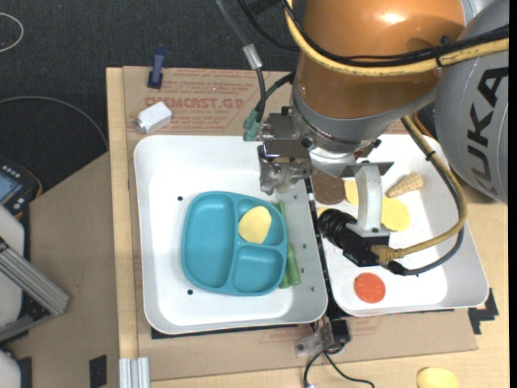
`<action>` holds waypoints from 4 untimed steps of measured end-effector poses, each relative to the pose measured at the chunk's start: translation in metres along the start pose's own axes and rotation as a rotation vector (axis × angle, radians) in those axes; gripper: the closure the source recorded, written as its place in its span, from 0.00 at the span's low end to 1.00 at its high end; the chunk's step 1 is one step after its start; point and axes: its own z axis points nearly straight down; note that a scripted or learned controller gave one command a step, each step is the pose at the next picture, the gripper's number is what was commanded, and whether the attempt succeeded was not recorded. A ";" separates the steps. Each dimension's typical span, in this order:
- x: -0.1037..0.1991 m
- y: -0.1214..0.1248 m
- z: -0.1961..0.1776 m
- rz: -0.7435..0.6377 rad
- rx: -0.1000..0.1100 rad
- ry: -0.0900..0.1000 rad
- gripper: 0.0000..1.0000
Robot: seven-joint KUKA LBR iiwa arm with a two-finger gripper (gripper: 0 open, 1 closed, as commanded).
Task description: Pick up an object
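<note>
A teal divided plate (218,249) lies in the left bin (157,217). A yellow lemon-like piece (255,225) rests in the plate's upper right compartment. A thin green pod (290,261) lies along the plate's right edge. My gripper (279,180) hangs over the left bin's far right part, just above and right of the yellow piece. Nothing shows between its tips. The big orange-banded wrist hides the bins' far middle.
The right bin (452,289) holds a red-orange disc (371,288), a yellow round slice (396,213), a tan cone (405,186) and a brown piece (328,188) partly under the wrist. A white block (153,117) and a blue clip (157,68) lie on the cardboard behind the left bin.
</note>
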 end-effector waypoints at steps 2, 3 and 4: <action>0.044 0.048 0.091 0.000 -0.014 0.006 1.00; 0.040 0.042 -0.141 0.004 -0.031 0.011 1.00; 0.035 0.044 0.003 0.007 0.004 -0.004 1.00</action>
